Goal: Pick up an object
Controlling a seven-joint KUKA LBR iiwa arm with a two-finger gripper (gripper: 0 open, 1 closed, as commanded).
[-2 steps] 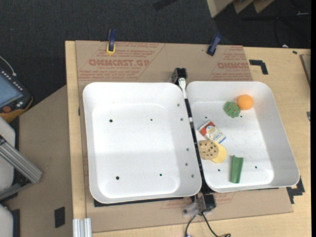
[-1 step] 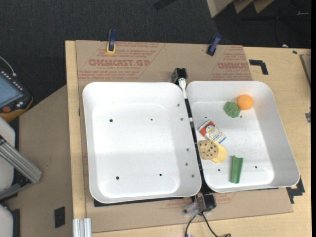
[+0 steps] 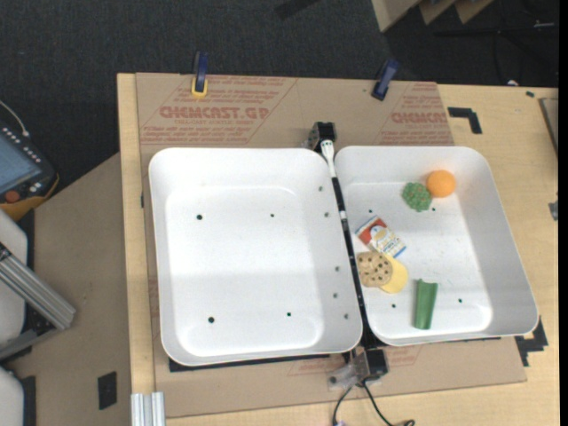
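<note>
The right bin (image 3: 497, 238) holds several small objects. An orange ball (image 3: 440, 183) lies near its far side, touching a green lumpy piece (image 3: 416, 195). A small red, white and blue packet (image 3: 379, 236) sits close to the bin's left wall. Just below it lie a brown dotted cookie (image 3: 374, 269) and a yellow disc (image 3: 395, 278), overlapping. A green cylinder (image 3: 425, 303) lies near the front of the bin.
The left bin (image 3: 240, 327) sits beside the right one on a brown board (image 3: 266, 105). Two clamps, a blue and yellow clamp (image 3: 201, 76) and a blue clamp (image 3: 385, 78), hold the board's far edge. A cable (image 3: 355, 398) runs off the front.
</note>
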